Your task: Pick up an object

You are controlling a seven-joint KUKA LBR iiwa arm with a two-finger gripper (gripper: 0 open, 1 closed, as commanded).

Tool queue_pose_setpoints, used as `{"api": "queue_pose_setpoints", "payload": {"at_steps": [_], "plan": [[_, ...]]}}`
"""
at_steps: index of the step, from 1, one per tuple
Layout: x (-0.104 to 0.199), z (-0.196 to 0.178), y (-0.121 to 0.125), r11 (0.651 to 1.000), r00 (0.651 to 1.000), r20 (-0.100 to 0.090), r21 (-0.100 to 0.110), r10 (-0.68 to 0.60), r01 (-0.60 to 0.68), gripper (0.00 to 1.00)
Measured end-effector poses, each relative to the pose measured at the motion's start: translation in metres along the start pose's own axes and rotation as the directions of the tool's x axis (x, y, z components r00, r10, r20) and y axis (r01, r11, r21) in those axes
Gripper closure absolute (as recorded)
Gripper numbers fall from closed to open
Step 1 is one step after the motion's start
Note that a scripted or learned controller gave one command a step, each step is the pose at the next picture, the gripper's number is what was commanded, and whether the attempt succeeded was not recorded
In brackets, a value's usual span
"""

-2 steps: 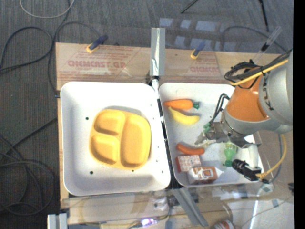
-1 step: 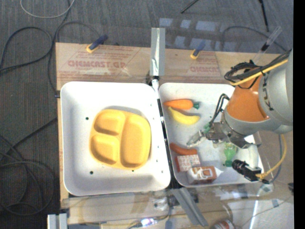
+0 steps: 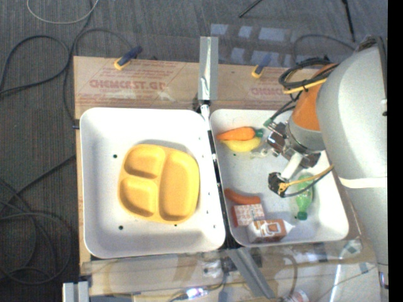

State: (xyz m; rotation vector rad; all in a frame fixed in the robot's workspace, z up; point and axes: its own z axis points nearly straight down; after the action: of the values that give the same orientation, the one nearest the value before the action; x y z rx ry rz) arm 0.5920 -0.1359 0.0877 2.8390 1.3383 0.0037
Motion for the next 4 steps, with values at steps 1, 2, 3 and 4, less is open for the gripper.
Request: {"api": "queue_pose_setpoints", "payload": {"at_steps": [1,2,3,4], "plan": [[0.041,-0.025,0.019,0.995,0.995,0.036,0.040,-0.096,0.095,0.00],[0.056,-0.011,0.048,0.996,0.996,0.015,0.018,-0.091,0.091,0.00],[0.056,-0.011,0.048,0.996,0.996,0.015,0.018,-0.092,0.091,0.00],[0.056,-0.015,0.047,0.995,0.995,0.023,0.022,-0.096,0.095,1.00]]}}
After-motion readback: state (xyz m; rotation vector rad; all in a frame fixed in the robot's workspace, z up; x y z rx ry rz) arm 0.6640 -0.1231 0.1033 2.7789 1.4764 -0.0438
